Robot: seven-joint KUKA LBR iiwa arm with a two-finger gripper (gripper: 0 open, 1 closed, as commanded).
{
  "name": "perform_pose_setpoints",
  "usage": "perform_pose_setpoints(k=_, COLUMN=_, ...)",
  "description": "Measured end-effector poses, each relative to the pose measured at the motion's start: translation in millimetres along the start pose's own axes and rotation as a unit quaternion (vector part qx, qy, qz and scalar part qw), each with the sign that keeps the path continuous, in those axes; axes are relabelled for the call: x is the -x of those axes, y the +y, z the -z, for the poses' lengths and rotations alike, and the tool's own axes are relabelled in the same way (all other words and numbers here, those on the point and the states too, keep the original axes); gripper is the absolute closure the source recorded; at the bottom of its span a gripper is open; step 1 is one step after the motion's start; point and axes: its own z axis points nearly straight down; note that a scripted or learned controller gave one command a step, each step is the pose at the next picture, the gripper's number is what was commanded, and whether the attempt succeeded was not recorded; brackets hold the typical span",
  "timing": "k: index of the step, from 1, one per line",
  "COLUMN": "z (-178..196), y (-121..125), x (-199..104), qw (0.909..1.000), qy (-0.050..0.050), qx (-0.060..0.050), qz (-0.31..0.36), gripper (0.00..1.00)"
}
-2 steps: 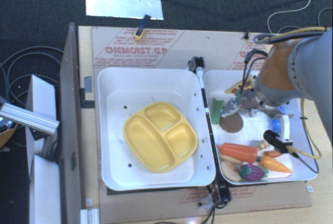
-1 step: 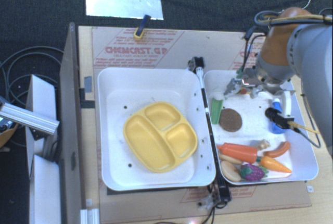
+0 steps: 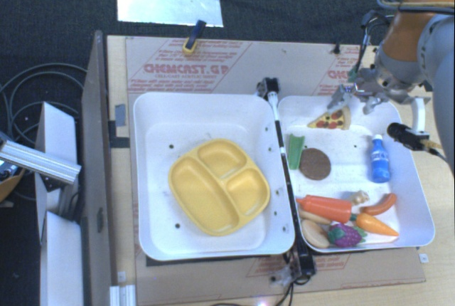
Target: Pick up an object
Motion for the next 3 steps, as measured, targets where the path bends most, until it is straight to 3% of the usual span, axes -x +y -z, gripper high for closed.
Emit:
perform_pose_setpoints(k=1, z=-31.1, y=-59.2, x=-73.0, qw=1.0000, qy=0.004, qx=-0.007, qz=0.004, gripper=0.00)
perform_pose_setpoints(k=2, z=-74.7, y=-116.5, x=-68.5, qw=1.0000, qy=0.002, qx=-0.007, qz=-0.001, gripper=0.00)
perform_pose_setpoints(k=3, z=-71.5, y=-58.2, x=24.7, qw=1.0000, qy=-0.002, qx=0.000, qz=-0.002, gripper=0.00)
